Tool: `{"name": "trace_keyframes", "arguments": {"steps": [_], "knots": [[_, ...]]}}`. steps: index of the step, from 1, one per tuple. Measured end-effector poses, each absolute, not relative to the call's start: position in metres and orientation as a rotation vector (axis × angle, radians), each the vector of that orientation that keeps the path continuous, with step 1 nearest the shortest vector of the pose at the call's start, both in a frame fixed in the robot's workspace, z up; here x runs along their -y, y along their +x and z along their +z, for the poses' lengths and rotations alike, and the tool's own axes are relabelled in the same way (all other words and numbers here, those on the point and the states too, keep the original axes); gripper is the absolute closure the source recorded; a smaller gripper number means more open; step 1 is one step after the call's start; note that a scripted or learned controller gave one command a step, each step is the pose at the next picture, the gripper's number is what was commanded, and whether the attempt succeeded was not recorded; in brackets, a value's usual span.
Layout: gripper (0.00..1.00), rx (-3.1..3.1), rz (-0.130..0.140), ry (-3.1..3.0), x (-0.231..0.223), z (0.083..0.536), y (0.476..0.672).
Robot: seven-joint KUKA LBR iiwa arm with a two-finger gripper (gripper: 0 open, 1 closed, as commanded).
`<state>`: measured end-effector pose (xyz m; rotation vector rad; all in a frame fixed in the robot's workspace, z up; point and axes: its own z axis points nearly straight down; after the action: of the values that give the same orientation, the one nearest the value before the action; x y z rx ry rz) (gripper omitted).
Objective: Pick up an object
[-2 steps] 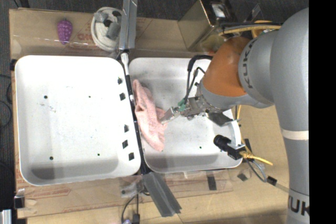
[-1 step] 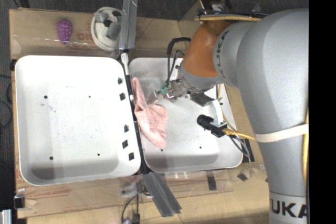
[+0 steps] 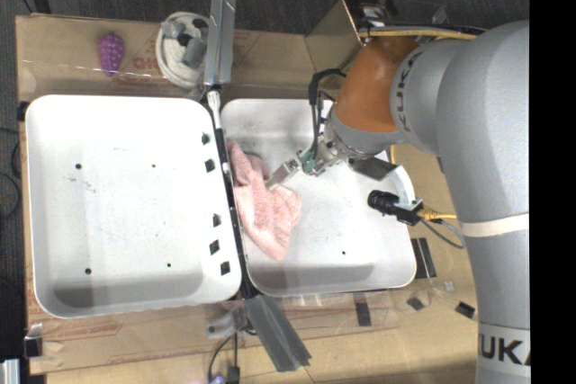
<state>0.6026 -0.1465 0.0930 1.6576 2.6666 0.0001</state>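
while the claw (image 3: 281, 174) hovers, the right bin (image 3: 360, 270) holds a pink cloth (image 3: 267, 213).

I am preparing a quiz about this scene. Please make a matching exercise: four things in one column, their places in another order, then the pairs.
Things:
1. pink cloth
2. purple object
3. white roll
4. arm

Places:
A. on the bench, far left, behind the left bin
B. in the right bin, by its left wall
C. reaching in from the right
D. behind the left bin's right corner

Pairs: 1-B, 2-A, 3-D, 4-C
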Motion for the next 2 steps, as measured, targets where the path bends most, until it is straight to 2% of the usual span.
{"name": "trace_keyframes", "arguments": {"steps": [1, 2], "knots": [[0.00, -2.715, -0.001, 1.585, 0.125, 0.092, 0.536], [0.00, -2.591, -0.002, 1.780, 0.101, 0.091, 0.476]]}}
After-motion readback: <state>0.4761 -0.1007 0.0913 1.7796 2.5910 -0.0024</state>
